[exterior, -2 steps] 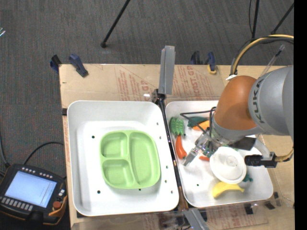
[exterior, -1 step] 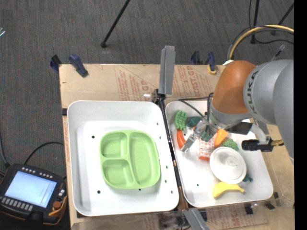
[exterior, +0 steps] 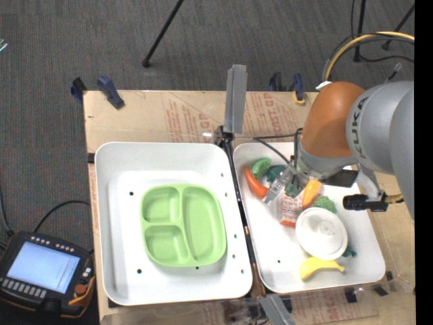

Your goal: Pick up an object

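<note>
My gripper (exterior: 279,187) is down in the right bin (exterior: 270,263), near its back left part, among a cluster of toy foods. A red-orange pepper (exterior: 254,181) lies just left of it and a green broccoli piece (exterior: 260,165) just behind that. To the gripper's right are an orange carrot (exterior: 310,193) and a red-and-white packet (exterior: 290,210). A white round bowl (exterior: 322,233) sits in front of them, with a yellow banana (exterior: 320,268) at the bin's front. Nothing is visibly lifted.
The left bin (exterior: 111,181) holds a light green divided plate (exterior: 183,224). A green leafy toy (exterior: 326,202) lies by the bowl. The arm's orange wrist band (exterior: 331,124) and grey body cover the right bin's back right corner. A teach pendant (exterior: 44,271) lies off the bench, front left.
</note>
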`<state>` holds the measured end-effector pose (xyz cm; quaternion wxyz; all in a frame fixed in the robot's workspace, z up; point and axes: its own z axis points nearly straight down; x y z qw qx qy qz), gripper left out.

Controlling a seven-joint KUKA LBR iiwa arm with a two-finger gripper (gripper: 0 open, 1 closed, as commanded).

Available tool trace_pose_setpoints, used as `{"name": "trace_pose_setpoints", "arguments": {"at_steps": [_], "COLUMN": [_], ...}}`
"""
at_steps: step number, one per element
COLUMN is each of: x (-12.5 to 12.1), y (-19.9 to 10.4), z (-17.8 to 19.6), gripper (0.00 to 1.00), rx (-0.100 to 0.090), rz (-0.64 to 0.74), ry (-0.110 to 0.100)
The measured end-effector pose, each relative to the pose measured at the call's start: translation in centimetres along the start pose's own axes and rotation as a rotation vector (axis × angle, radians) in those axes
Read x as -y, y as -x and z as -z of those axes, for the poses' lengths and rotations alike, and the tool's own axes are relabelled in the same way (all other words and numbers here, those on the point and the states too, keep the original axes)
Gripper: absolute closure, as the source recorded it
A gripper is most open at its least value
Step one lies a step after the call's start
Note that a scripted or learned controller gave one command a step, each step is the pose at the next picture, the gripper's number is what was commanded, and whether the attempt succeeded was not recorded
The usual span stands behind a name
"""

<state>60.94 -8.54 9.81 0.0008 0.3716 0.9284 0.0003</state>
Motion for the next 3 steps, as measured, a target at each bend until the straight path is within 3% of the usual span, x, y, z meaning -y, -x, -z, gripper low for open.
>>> {"name": "trace_pose_setpoints", "arguments": {"at_steps": [1, 2, 3], "x": [0.0, 4.5, 1.9], "y": [0.0, -3.7, 1.9], "z": [0.0, -1.2, -1.1], "gripper": [0.0, 0.0, 0.0], "rx": [-0.001, -0.004, -0.001], "rz": [0.001, -0.036, -0.073], "ry": [-0.001, -0.003, 0.0]}}
